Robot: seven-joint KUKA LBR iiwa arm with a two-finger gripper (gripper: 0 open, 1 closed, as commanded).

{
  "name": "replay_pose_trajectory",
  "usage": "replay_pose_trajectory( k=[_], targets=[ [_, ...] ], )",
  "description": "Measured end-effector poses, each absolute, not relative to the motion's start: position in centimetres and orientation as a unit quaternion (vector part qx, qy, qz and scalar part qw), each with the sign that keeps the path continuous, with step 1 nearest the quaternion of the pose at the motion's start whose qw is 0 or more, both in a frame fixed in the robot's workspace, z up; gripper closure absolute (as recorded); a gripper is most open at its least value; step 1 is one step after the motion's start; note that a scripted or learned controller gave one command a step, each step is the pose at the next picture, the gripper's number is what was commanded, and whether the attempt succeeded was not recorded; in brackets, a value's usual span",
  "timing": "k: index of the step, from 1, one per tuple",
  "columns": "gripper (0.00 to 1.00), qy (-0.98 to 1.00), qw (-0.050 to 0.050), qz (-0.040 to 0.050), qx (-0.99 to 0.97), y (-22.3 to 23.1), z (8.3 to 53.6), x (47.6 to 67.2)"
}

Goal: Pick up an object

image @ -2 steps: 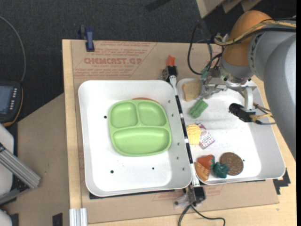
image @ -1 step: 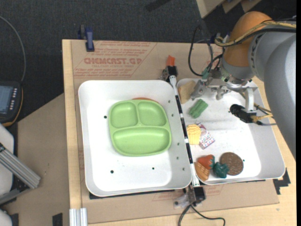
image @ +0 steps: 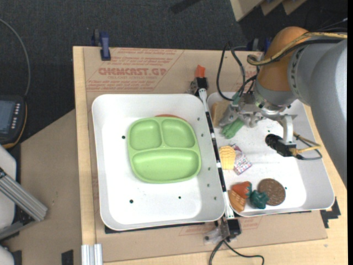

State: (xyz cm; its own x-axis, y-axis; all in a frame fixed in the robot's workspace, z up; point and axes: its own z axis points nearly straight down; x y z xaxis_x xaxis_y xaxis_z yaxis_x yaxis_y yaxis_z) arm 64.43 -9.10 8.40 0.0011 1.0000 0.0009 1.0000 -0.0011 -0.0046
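My gripper (image: 243, 117) is low over the far left part of the right bin (image: 309, 200), under the orange-banded wrist. A green elongated toy (image: 231, 129) pokes out from beneath it toward the lower left, touching or very close to it; the frame does not settle whether it is held. Nearer the front lie a yellow corn piece (image: 226, 157), a small pink-and-white packet (image: 241, 163), a brown round cookie (image: 272, 191), an orange-red item (image: 240, 195) and a small teal item (image: 257, 199).
The left bin (image: 110, 192) holds a green divided plate (image: 164, 149), with a red-orange sliver (image: 167, 116) behind its far rim. A tan piece (image: 217, 112) lies in the right bin's far left corner. A black part with cables (image: 278, 143) hangs right of the gripper.
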Motion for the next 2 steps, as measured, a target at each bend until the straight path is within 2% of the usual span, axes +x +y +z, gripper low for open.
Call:
replay_pose_trajectory(
  k=[1,2],
  targets=[
    [1.0,-0.707,-0.001,-0.0005,-0.707,-9.1,9.6,64.6],
    [1.0,-0.709,-0.001,-0.0026,-0.705,-4.0,19.1,58.7]
  ],
)
